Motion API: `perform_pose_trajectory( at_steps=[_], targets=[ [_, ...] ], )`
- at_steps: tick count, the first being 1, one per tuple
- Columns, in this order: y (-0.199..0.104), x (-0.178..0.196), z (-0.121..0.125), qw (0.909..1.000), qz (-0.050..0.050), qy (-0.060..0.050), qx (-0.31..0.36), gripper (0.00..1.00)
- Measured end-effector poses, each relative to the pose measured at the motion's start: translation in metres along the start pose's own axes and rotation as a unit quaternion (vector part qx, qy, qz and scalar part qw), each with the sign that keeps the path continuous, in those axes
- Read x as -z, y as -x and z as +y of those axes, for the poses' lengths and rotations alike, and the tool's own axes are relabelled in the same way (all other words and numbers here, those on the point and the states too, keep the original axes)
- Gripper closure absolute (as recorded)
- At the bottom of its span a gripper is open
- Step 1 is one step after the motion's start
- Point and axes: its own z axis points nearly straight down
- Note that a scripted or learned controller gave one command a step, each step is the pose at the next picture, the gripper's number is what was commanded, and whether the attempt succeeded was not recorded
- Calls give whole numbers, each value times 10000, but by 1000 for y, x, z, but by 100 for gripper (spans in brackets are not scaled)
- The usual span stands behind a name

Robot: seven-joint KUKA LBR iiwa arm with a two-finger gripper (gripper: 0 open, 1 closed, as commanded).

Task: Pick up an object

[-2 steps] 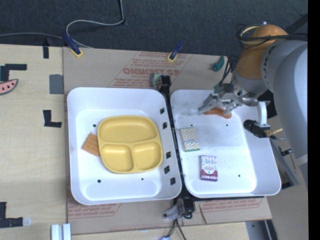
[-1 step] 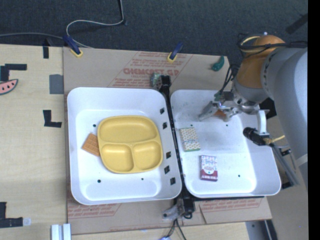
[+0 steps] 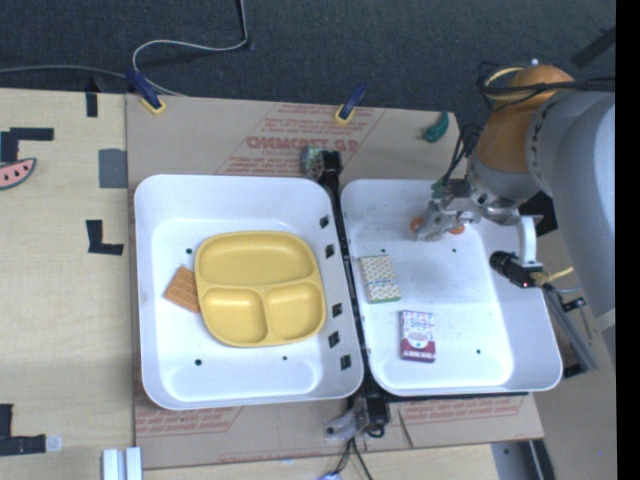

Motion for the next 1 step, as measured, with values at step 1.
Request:
perform_pose_trajectory(
  at_steps=[1],
  targets=[
    [0, 0, 0, 10000, -1, -3, 0, 0]
  ],
)
